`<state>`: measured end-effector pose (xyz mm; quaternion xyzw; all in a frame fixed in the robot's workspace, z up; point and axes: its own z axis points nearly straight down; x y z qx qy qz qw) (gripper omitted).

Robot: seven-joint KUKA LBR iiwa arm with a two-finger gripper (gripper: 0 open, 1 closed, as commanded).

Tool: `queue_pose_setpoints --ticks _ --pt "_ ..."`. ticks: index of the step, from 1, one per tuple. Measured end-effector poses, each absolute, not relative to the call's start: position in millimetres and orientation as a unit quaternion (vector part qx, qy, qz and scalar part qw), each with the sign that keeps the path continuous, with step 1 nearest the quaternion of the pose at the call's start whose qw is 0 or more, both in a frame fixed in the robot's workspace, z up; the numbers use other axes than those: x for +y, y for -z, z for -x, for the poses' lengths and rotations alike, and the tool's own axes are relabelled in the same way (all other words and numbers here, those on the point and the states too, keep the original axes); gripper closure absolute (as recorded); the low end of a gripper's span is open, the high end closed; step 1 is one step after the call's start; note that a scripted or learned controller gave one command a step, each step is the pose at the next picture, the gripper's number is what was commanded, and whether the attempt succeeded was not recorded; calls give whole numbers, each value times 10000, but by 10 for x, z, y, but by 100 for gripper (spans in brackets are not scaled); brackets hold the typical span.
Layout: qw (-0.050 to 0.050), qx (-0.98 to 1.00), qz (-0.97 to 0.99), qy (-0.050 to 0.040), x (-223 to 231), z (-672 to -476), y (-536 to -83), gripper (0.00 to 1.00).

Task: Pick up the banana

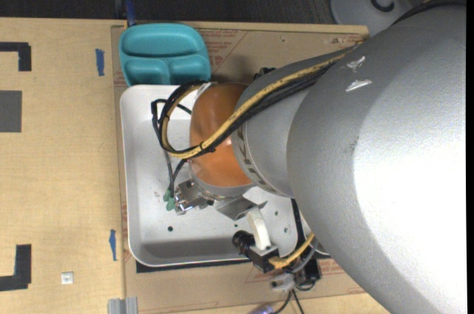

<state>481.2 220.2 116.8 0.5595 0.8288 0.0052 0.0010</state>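
My arm reaches in from the right and hangs low over the white bin (141, 179). Its orange band (215, 135) sits above the bin's middle. Just below the band, the grey base of my gripper (194, 198) points down toward the bin floor, with small green parts at its left side. The wrist and the thick grey arm cover the bin's centre and right half, hiding whatever lies beneath them. The bare bin floor shows along the left side and near the front edge.
A teal moulded tray (164, 53) rests at the bin's far edge. Black and yellow cables (167, 127) loop out left of the wrist. The cardboard bench top (59, 157) with blue tape marks (101, 61) spreads to the left.
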Motion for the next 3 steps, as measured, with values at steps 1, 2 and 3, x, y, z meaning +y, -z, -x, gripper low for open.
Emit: queue_pose_setpoints --ticks 1,2,3 --pt "14 8285 -5599 -59 2205 -4816 -1265 100" --pt "18 8282 -5604 -66 2208 -4820 -1362 100" --pt "22 8281 -5606 -73 2212 -4825 -1460 100"
